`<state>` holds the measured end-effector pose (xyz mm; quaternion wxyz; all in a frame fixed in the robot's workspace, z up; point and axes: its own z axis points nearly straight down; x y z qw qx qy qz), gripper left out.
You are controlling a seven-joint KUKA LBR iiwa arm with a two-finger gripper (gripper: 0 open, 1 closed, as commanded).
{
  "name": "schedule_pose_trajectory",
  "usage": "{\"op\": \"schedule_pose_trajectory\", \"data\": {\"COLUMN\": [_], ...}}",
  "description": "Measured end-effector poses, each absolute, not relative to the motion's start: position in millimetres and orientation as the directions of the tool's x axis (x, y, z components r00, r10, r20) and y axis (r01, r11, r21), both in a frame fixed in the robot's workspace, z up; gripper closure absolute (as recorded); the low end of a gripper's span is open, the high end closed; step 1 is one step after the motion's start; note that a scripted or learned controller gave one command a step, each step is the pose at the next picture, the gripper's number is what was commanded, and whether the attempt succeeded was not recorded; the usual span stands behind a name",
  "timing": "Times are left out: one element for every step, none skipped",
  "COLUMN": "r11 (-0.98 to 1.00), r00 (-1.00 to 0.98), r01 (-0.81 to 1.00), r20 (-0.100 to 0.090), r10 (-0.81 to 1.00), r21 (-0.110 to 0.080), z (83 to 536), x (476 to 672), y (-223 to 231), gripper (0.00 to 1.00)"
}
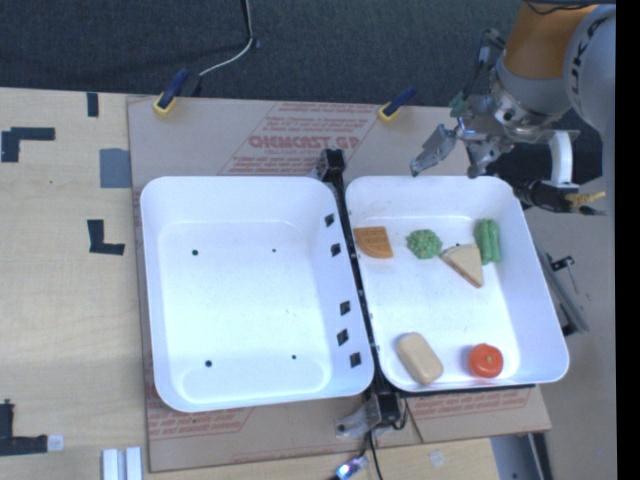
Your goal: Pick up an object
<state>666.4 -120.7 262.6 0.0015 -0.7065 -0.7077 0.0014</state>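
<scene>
— What do you have on the left side of your bench (60, 268)?

— You have the left bin (170, 208), white and shallow, sitting on a cardboard sheet (290, 138) with red print. Its right wall touches the right bin (530, 298) along a row of black clips (345, 268).

— And in the right bin?

— Going across, you see an orange-brown toast slice (373, 241) near the shared wall, then a green broccoli piece (424, 244) just beside it. Next comes a tan wedge (465, 264), and touching its upper corner an upright green vegetable (487, 240) by the far-right wall. Along the near edge you have a beige bread roll (419, 357) and, to its right, a red tomato (486, 360) — the two lie apart from each other.

— Where is the pincer?

— Your pincer (455, 148) hangs above the back rim of the right bin, off to the upper right, well apart from every item. Its fingers (430, 155) stand spread, released, with nothing between them — every object you might pick lies on the bin floor. Above it you see the arm (555, 38), with its orange band.
</scene>
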Motion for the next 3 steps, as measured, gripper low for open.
{"op": "schedule_pose_trajectory", "data": {"r11": [-0.002, 0.001, 0.001], "r00": [0.003, -0.001, -0.001], "r01": [1.000, 1.000, 1.000], "r20": [0.002, 0.000, 0.000], "r10": [1.000, 1.000, 1.000], "r21": [-0.021, -0.009, -0.010], "z": [87.9, 105.5, 105.2], "x": [662.2, 667.0, 666.9], "y": [-159.4, -158.6, -158.5], "gripper": [0.00, 1.00, 0.00]}}
